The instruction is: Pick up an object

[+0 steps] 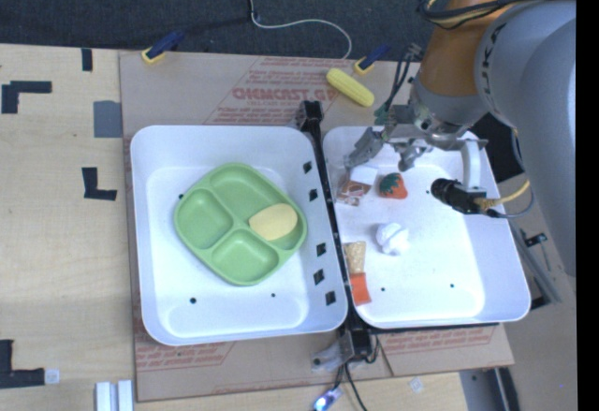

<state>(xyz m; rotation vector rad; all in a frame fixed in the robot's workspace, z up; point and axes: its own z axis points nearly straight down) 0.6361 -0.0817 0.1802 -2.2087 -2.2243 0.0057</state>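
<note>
Red printing runs across the brown cardboard sheet [271,91] above the left white bin, in the upper middle of the frame. It lies upside down and mirrored to this view, and its letters cannot be made out with certainty. Fainter red print near the bottom edge is likewise illegible.

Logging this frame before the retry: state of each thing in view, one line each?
gripper: over right bin's far end, open, holds nothing
strawberry: loose on bin floor, just below the fingers
white ball: loose, mid right bin
green tray: flat in left bin
yellow piece: in tray's right compartment
corn: outside bins, on cardboard
orange block: at right bin's left edge
</note>
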